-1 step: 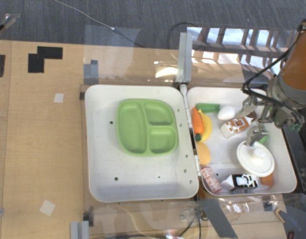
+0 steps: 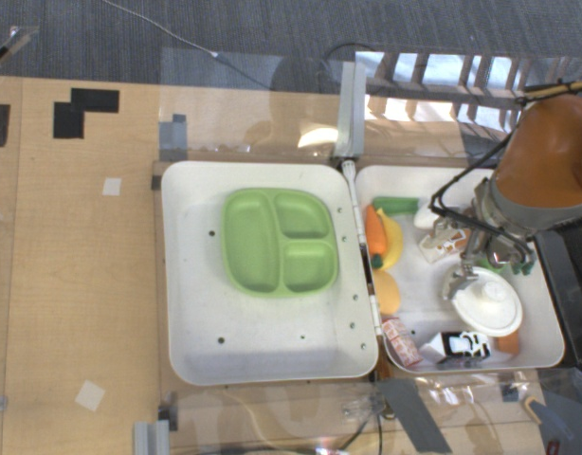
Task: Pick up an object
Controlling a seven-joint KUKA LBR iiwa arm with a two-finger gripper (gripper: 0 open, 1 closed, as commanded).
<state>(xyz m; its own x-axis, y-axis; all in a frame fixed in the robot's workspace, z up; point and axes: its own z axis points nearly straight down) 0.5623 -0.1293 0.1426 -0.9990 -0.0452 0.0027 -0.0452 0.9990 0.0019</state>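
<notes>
Orange-banded arm is hovering over the right bin point(image 2: 554, 344), its claw point(image 2: 481, 259) hanging at the frame's right above clutter: carrot point(image 2: 374, 230), banana point(image 2: 393, 240), white lidded cup point(image 2: 487, 303). I cannot tell how the claw stands. It is approaching; next it needs lowering onto one item.

A lime-green divided plate point(image 2: 278, 242) sits in a white bin point(image 2: 196, 349) (an orange carrot point(image 2: 375, 232) beside a yellow banana point(image 2: 393, 240)).
</notes>
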